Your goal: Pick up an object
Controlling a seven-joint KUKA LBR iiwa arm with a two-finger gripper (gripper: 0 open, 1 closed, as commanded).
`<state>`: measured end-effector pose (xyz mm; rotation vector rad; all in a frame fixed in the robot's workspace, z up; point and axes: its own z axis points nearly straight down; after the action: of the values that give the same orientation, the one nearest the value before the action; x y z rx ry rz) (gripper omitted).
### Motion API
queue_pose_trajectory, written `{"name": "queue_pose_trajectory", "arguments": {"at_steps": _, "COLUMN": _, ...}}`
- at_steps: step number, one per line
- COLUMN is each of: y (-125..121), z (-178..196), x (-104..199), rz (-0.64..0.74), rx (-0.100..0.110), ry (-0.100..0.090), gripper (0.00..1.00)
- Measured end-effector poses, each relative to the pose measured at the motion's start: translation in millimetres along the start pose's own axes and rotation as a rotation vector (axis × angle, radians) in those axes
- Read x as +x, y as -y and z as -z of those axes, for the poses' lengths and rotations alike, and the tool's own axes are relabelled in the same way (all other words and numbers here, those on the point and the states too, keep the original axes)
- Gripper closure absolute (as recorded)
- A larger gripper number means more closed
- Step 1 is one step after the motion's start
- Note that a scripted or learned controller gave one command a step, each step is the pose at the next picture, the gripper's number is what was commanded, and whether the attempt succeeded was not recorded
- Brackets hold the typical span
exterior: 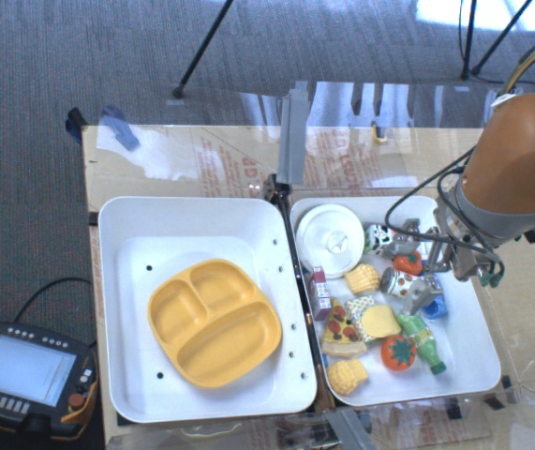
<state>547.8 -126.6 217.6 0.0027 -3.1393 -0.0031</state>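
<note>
Your gripper (417, 284) hangs low at 3 o'clock in the right bin (481, 345), over the toy clutter there to pick; can't tell its state.

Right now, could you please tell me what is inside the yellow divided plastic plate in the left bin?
The yellow divided plastic plate shows three bare compartments, nothing resting in them. The white bin floor beneath it is covered.

The shallow white left bin (122, 242) has open floor around the yellow divided plastic plate (215, 334). The shallow white right bin (478, 359) is crowded: round white lid (331, 238), toy corn cobs, tomato (398, 352), green bottle (423, 339), leaving bare floor only along its right wall
</note>
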Motion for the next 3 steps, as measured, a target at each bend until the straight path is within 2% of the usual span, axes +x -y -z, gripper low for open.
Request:
{"name": "queue_pose_trajectory", "arguments": {"at_steps": 1, "y": 18.7, "z": -127.5, "x": 17.2, "rz": -0.134, "rx": 0.0, "ry": 0.009, "gripper": 0.0}}
{"name": "queue_pose_trajectory", "arguments": {"at_steps": 2, "y": -5.1, "z": -132.5, "x": 54.2, "rz": -0.156, "rx": 0.0, "ry": -0.002, "gripper": 0.0}}
{"name": "queue_pose_trajectory", "arguments": {"at_steps": 3, "y": -24.3, "z": -132.0, "x": 7.5, "rz": -0.223, "rx": 0.0, "ry": -0.001, "gripper": 0.0}}
